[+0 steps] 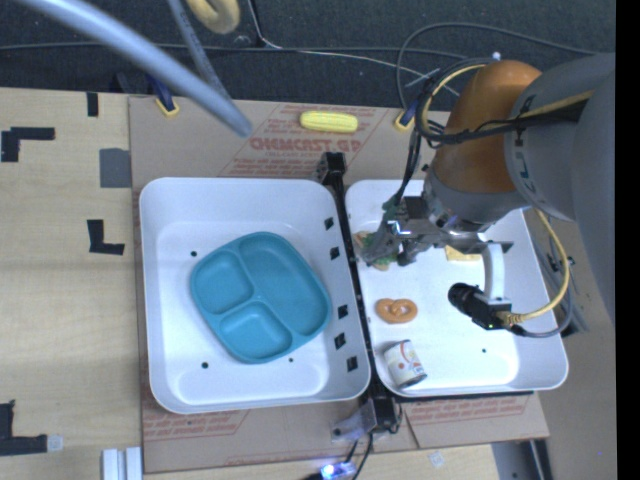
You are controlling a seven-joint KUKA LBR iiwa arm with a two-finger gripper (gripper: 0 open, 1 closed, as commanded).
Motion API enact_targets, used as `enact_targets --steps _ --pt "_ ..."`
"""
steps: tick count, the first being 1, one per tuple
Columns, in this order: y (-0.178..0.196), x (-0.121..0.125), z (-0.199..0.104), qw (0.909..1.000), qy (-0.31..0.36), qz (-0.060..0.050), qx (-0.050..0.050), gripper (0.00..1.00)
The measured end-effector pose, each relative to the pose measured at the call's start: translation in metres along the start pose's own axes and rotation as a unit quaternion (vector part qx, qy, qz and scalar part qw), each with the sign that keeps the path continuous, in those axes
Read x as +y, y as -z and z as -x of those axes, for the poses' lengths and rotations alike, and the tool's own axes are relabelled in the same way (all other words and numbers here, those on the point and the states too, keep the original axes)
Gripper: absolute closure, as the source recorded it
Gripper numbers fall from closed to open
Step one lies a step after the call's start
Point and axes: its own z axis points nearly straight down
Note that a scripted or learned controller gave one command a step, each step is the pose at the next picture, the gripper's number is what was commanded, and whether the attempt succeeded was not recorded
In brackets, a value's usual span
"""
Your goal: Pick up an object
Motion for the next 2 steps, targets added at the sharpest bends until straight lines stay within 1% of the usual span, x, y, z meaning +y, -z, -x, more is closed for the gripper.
enact_targets --steps 1,2 --pt "0.005 0.013 -0.063 1.0 0.001 0.001 0.001 1.0" --pt "0.014 0.025 -0.109 1.0 0.0 0.001 0.0 1.0"
